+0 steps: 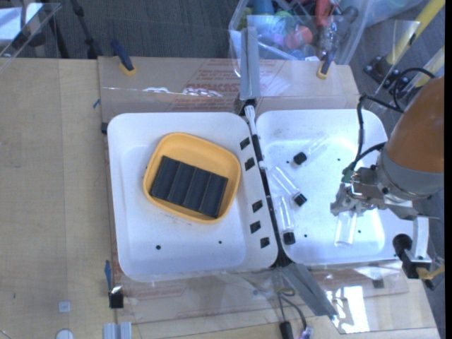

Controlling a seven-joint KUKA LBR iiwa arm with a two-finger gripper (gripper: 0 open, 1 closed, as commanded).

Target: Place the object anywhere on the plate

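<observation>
Clear vial (pixel 345 230) beneath fingers (pixel 351 205) near right bin's (pixel 321 122) front edge, grip state unclear.

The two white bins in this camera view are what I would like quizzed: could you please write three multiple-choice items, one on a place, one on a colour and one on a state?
1. Where is the plate?
A. In the left bin
B. In the right bin
C. On the bare bench

2. What colour is the plate?
A. Blue
B. Yellow
C. Red

3. What rests on the plate?
A. Clear tubes
B. A dark ribbed block
C. The gripper

Answers:
1 A: the plate sits inside the left bin.
2 B: its rim is yellow against the white bin.
3 B: the dark ribbed block lies flat on it, while the clear tubes lie in the right bin and the gripper is over that right bin.
</observation>
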